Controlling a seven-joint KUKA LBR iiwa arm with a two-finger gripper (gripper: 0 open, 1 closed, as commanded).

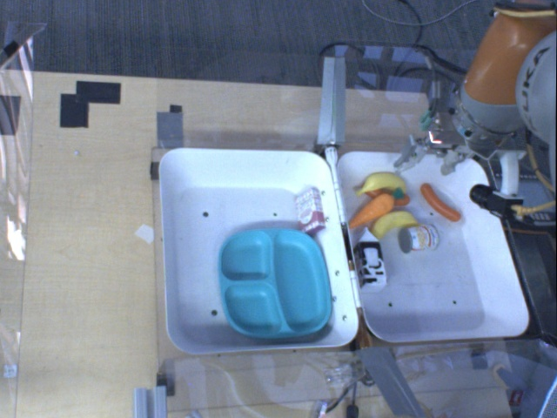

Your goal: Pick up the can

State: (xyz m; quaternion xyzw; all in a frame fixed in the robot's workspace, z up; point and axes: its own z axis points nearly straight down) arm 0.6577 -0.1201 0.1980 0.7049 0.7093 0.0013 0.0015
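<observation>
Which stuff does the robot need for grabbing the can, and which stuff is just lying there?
Needed for the job:
can, lying on its side in the right bin
pincer, above that bin's far edge

Just lying about:
carrot
two bananas
sausage
blue tray in the left bin
wrapper

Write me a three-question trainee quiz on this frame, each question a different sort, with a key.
1. True or false: the can lies on its side in the right bin.
2. Multiple choice: what sits in the left bin beside the small packet? A) a sausage B) a blue divided tray C) a carrot
3. Short answer: is the gripper touching the can?

Key: 1 true. 2 B, the blue divided tray. 3 No; the gripper hovers at the right bin's far edge, apart from the can, with the bananas, carrot and sausage nearby.
</observation>
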